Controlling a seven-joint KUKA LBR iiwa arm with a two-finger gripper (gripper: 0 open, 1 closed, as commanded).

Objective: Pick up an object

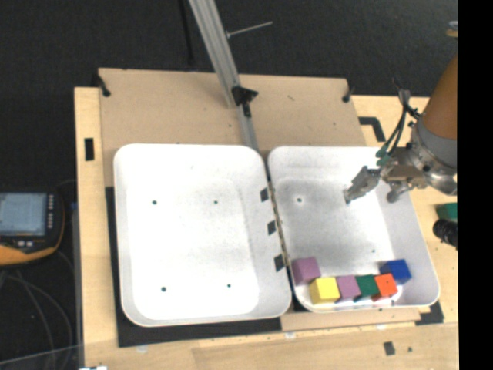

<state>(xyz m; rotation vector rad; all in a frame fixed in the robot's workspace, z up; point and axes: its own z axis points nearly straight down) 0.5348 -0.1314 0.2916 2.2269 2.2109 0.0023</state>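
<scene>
Camera view, tool (375,186) open and empty over right bin (408,214), coloured blocks (350,282) well apart along near wall

The arm (441,106) runs off the right edge, so just its orange band and grey wrist show. The tool (376,186) is small and seen at a slant above the right bin (323,168); whether its two fingers stand apart or closed cannot be told.

In that bin's near corner the blocks (350,284) are packed close, and a green one (365,285) is partly covered by its neighbours. Something pale lies under them at the rim, perhaps more pieces, too small to tell.

A dark object (447,230) at the right edge of the desk (231,91) is cut off. The handheld screen (27,220) on the left is cropped, its display blurred.
</scene>
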